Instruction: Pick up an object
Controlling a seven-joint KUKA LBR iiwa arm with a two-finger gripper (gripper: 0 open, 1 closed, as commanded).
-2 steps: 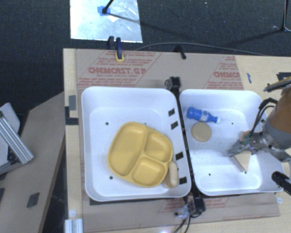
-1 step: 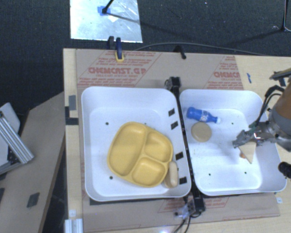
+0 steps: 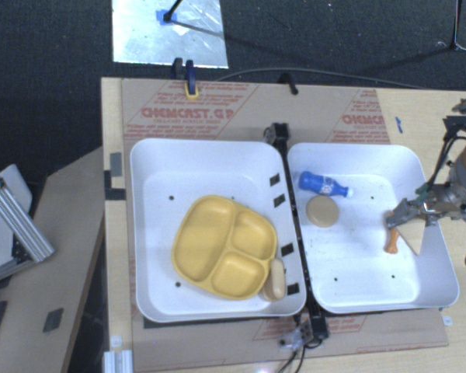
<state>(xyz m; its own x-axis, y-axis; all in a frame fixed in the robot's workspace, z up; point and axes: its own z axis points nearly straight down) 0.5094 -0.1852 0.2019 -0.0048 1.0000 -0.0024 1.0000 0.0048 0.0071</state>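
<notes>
The gripper [image 3: 401, 217] hangs low over the right bin [image 3: 357, 298], at its far right side, reaching in across the rim. Its fingers look pressed close together, with nothing visibly between them; the blur at the tips leaves some doubt. Just below the tips, touching or nearly so, lies a small orange object [image 3: 391, 243], stubby and standing roughly upright in the view. That is the likeliest target, so the step in hand reads as the final approach to a grasp.

To do it well, the fingers need to spread before descending further, since closed tips would only push the orange piece along the bin floor. The gripper should shift slightly toward the near edge so the piece sits centred between the 2 fingers, then drop until the tips straddle it, and close across its narrow width.

2 other candidates lie to the gripper's left: a tan round disc [image 3: 322, 211] well apart from it, and a blue bottle [image 3: 323, 183] on its side just beyond the disc, further left and toward the far wall. The disc is flat and would be hard to pinch; the bottle may roll. In the left bin [image 3: 155, 208], far from the gripper, rest a yellow divided tray [image 3: 217, 247] and a pale beige piece [image 3: 276, 280] touching its corner.
</notes>
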